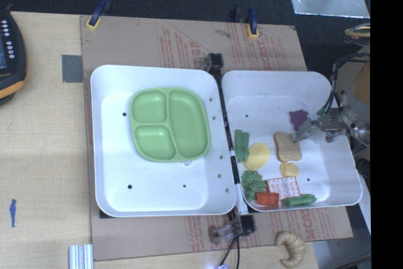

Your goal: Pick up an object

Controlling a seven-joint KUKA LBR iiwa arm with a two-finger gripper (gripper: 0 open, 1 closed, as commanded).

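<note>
Two bins (pixel 101 135), one plate (pixel 170 124), perhaps nine foods (pixel 288 147)

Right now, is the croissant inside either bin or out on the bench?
Out. The croissant lies on the cardboard sheet in front of the right bin, past its near rim and apart from the food pieces inside.

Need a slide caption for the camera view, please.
Pincer reaching into the right bin beside a purple piece and toy foods; green divided plate in the left bin.

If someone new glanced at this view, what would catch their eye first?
Probably the green divided plate, alone in the left bin. Next, the huddle of toy foods in the right bin, with the gripper low over its right side beside the bread slice.
</note>
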